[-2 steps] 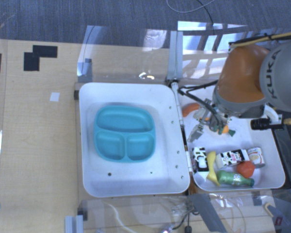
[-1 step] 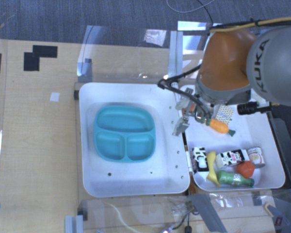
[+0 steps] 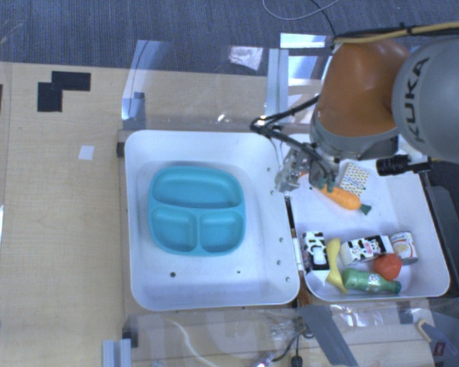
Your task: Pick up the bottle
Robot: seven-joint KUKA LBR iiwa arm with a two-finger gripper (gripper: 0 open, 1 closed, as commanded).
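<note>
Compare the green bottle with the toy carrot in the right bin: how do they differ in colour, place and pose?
The green bottle is green with a label band; the toy carrot is orange with a green tip. The bottle lies at the near edge of the right bin, packed against a yellow piece and a red one; the carrot lies farther back, apart from that cluster, just beside the pincer. Both lie on their sides, slightly slanted.

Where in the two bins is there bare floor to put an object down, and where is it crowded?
Left bin: bare floor all around the blue tray, widest along its front. Right bin: crowded at the front, with the green bottle, tomato, banana and cartons; some room behind the carrot.
</note>
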